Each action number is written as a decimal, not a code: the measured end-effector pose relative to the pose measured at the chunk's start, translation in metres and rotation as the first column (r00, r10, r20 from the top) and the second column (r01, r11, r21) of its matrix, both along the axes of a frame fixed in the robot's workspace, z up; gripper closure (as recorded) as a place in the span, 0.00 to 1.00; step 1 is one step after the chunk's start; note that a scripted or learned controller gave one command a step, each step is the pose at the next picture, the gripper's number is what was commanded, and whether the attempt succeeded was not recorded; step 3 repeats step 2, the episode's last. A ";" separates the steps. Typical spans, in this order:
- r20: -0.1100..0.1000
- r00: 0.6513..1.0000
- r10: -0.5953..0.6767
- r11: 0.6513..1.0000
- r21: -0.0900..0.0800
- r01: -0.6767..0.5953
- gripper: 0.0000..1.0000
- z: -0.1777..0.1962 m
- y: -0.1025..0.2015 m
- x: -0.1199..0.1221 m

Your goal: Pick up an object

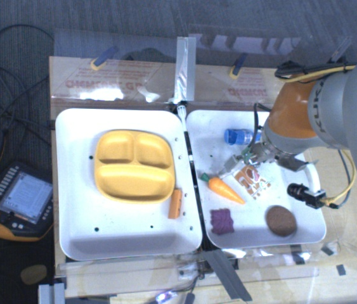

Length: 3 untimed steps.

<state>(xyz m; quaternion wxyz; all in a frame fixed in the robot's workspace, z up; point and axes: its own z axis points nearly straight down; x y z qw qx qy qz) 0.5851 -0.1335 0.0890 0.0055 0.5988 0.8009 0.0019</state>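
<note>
In the left bin (70,170) sit a yellow tray (134,165) & an orange stick (175,203). In the right bin (305,233): carrot (224,189), purple block (222,221), blue bottle (237,136), snack pack (252,180), brown ball (281,220). The hand (252,155) hangs just above the pack, w/ carrot near. Can't tell if it's apart or together. It could slip off the flat pack or bump the carrot.
</note>
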 end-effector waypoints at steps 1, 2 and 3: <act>0.000 1.000 -0.001 1.000 0.002 0.001 1.00 0.009 0.000 0.000; -0.017 0.997 0.071 0.997 0.004 -0.071 1.00 0.092 0.069 0.047; -0.017 0.997 0.071 0.997 0.004 -0.071 1.00 0.092 0.069 0.047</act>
